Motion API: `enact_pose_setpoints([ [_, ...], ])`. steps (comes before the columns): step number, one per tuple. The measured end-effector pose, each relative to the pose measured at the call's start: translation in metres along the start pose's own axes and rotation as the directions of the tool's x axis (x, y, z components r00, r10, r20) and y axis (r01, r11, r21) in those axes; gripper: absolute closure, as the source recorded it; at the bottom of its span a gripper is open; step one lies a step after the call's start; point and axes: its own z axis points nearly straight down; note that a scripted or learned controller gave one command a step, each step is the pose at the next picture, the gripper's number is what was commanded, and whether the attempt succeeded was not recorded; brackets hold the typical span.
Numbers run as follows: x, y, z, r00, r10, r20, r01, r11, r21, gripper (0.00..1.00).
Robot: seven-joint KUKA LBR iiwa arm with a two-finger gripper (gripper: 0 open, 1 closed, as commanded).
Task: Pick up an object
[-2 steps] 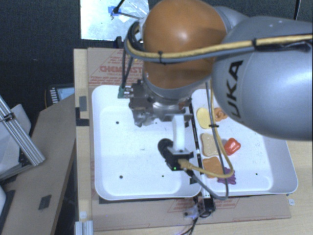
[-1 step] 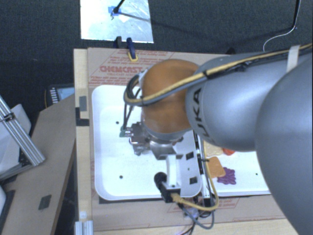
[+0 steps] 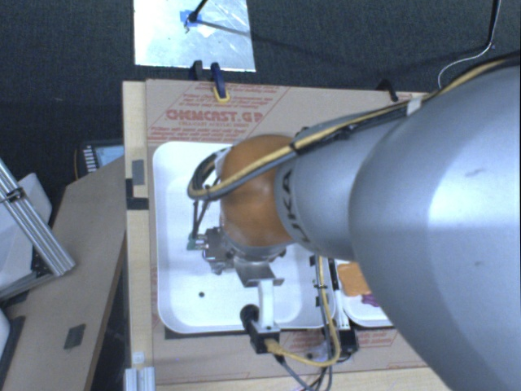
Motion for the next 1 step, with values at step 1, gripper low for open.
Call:
enact_pose_setpoints([
  [1,0.0195,0.0029,-0.1402,1.0,-0.005,-0.011,0.005,1.0,-0.022,1.0],
])
